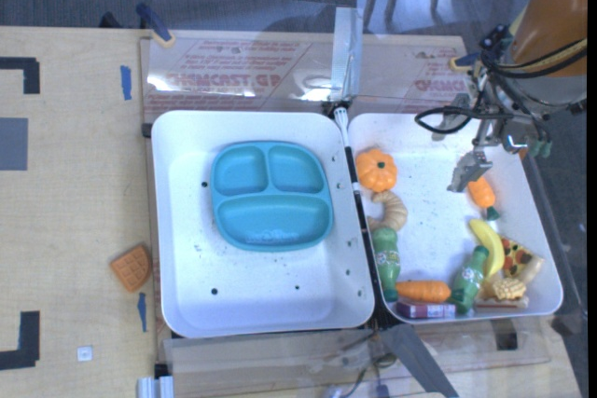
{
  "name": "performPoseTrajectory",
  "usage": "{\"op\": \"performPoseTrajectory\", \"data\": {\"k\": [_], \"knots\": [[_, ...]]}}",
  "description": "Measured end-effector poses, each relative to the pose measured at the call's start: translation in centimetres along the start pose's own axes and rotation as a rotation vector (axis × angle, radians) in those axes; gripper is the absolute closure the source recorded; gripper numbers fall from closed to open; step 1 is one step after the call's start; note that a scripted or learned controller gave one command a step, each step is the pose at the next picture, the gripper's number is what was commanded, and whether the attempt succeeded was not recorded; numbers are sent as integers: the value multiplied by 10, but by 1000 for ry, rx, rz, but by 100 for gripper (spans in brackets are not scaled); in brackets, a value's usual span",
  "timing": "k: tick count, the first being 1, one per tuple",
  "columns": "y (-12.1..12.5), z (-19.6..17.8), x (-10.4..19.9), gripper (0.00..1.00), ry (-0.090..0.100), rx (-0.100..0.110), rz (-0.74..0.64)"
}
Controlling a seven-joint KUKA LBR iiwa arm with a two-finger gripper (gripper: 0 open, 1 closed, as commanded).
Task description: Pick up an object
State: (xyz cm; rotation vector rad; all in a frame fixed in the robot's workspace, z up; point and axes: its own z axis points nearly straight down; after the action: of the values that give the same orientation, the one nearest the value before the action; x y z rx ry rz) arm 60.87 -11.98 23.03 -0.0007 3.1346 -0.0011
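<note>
1. The arm reaches in from the right, its orange band at the far right corner, with dark cables looped below the wrist.
2. The gripper hangs over the far part of the right bin; whether it is open or closed cannot be told from this slant, and nothing is seen gripped in it.
3. Just right of the gripper, a small orange carrot lies on the bin floor.
4. An orange pumpkin sits at the far left of the right bin, close to the divider between the bins.
5. Just nearer than the pumpkin lies a tan curved pastry, and nearer still a green vegetable along the left wall.
6. A longer orange carrot lies along the near wall, with a dark bar-shaped item beside it at the very edge.
7. A yellow banana lies toward the right, with a green bottle just nearer than it and a corn cob and a pizza slice in the near right corner.
8. The left bin holds a blue divided plate, set in its far half.
9. On the wooden surface left of the bins lies a brown waffle.
</note>
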Motion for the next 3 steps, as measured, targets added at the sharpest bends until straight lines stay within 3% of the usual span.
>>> {"op": "performPoseTrajectory", "data": {"k": [1, 2, 3], "knots": [[-45, 116, 59, 0, 10, -3, -152], [-63, 141, 47, 0, -3, 0, -120], [-82, 138, 95, 0, -20, 6, -105]]}}
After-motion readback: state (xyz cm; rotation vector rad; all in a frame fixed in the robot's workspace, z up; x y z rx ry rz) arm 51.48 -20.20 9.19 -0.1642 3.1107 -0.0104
